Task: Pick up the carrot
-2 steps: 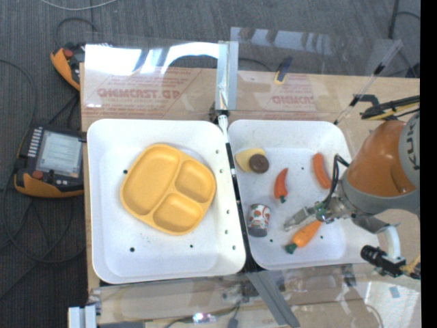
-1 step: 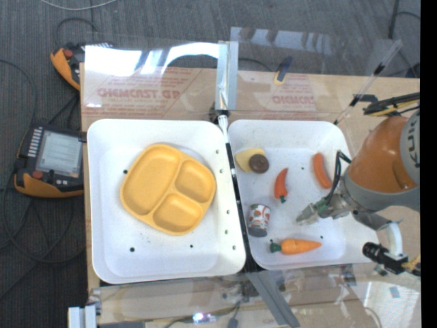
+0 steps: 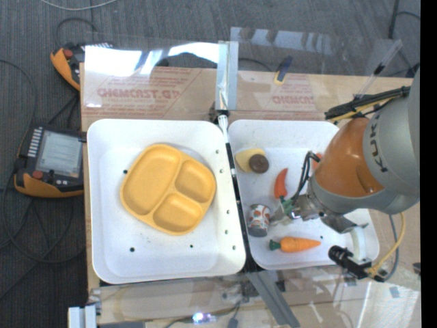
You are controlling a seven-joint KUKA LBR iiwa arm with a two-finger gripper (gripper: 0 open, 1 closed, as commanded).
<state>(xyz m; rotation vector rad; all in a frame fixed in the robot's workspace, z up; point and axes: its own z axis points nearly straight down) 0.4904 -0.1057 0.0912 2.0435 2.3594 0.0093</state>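
1. The carrot [image 3: 297, 244] lay near the right bin's [image 3: 308, 134] front edge.
2. The gripper [image 3: 293, 209] hovered just behind it; its finger state could not be told.
3. A can [image 3: 259, 219] and chili [image 3: 280, 182] lay close by.

The carrot [image 3: 295, 244] lies open from above, though a small can [image 3: 259, 219] crowds its leafy end and the bin wall [image 3: 307, 266] hems it below.

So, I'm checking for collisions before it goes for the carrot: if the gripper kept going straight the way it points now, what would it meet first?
The gripper points toward the view's left; the small patterned can seems first in line, not the carrot, though depth is unclear.
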